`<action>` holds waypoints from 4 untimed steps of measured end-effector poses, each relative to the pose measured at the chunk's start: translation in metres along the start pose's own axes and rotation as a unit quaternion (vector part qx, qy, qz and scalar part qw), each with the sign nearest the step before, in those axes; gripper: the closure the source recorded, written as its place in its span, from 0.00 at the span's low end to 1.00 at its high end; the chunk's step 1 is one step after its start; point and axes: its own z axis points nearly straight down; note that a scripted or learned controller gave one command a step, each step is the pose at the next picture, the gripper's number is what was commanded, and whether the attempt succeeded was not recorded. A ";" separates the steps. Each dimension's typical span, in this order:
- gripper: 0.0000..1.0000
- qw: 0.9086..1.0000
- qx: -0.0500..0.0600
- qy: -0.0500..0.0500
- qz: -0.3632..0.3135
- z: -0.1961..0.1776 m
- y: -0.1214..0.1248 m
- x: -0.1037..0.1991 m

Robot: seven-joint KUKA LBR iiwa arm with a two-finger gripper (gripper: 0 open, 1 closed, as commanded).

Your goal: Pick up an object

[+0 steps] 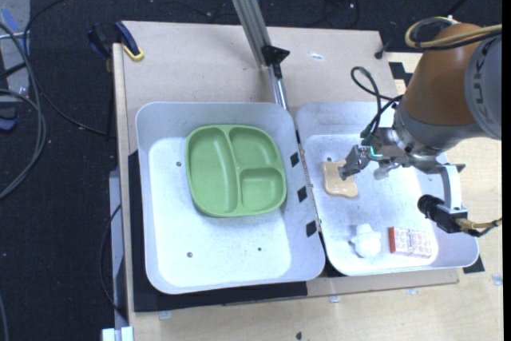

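- My hand hangs low over the tan toast piece in the right bin, angled for a grab.
- Whether it's gripping, I cannot tell.

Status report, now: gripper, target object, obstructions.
Gripper low in right bin, at tan slice. No grasp confirmed. White lump, red packet lie apart.

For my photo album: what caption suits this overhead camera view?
Robot gripper reaching a tan object in the right bin; green plate alongside.
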 end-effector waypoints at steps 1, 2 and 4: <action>0.00 1.000 -0.002 0.000 0.000 -0.002 0.001 0.000; 0.00 1.000 0.001 0.000 0.001 0.057 -0.003 -0.009; 1.00 1.000 -0.005 -0.002 0.002 0.087 -0.001 -0.009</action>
